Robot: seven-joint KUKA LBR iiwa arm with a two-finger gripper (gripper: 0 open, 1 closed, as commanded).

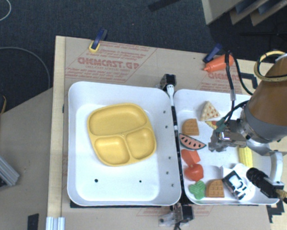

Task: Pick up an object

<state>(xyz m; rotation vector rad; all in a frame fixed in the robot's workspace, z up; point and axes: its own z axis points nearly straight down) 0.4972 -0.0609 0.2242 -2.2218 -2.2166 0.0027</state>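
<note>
The right white bin holds several toy foods. A pizza slice lies at the back, with a brown toast piece and a watermelon slice left of centre. Two red pieces, a green piece and a waffle lie toward the front. A yellow corn cob is on the right. My gripper hangs low over the middle of this bin, just right of the watermelon slice and below the pizza slice. Nothing shows between its tips.
The left white bin holds a yellow divided plate. An orange clamp and a blue-yellow clamp sit at the bench's back edge. The arm's grey body covers the right bin's back right corner.
</note>
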